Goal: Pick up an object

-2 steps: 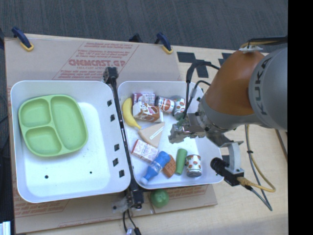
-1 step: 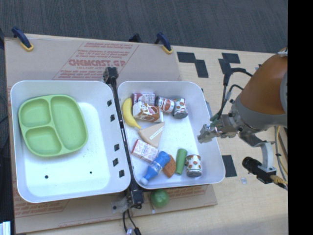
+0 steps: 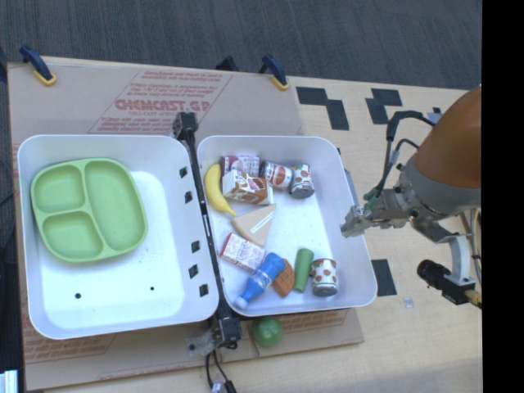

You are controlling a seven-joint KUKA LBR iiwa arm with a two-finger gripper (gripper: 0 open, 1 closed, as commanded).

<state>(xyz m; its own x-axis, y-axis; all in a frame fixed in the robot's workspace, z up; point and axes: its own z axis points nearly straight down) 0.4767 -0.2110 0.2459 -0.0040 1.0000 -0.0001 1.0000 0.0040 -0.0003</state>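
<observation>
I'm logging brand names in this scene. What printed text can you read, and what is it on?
"CHEMCAST" in red, followed by letters like "GP": on the cardboard sheet behind the bins.
Smaller red lines above and below it: too blurred to read.
Labels on the cans and cartons in the right bin: too small to read.

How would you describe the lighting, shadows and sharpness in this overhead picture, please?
In the camera view, the light is even and soft: the left bin shows a bright, slightly washed-out floor with no hard glare; the green tray casts only a faint shadow; small labels in the right bin are too soft to read; the hand at that bin's rim looks a little blurred.
</observation>
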